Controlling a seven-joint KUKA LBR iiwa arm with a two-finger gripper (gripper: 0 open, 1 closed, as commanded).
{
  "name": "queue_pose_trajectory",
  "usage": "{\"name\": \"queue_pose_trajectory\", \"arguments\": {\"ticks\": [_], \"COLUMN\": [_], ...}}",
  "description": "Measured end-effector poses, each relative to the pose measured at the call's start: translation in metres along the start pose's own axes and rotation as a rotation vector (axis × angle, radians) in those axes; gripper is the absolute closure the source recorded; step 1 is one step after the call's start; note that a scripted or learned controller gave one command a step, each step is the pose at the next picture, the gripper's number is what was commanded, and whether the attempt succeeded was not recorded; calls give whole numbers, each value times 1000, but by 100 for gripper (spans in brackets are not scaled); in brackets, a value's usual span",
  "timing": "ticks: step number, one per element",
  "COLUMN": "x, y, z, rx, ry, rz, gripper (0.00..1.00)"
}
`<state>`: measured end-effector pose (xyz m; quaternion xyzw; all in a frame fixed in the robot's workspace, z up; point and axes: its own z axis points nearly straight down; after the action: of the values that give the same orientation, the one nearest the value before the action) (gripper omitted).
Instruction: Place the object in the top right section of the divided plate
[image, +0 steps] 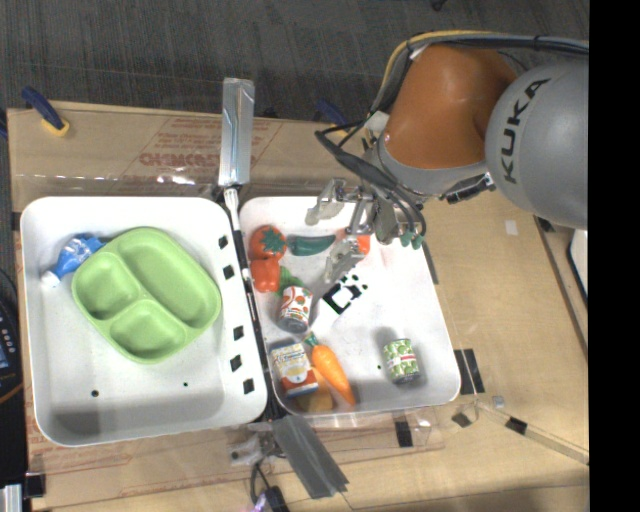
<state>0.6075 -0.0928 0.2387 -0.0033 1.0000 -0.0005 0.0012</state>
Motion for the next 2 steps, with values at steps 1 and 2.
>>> {"name": "queue_pose_trajectory", "arguments": {"ticks": [1, 2], "x": [-43, 21], "y": [-17, -34], "z": [-31, -63], "rx": [0, 1], "ry": [-3, -1], "rz": [-379, -324], "gripper": [0, 0]}}
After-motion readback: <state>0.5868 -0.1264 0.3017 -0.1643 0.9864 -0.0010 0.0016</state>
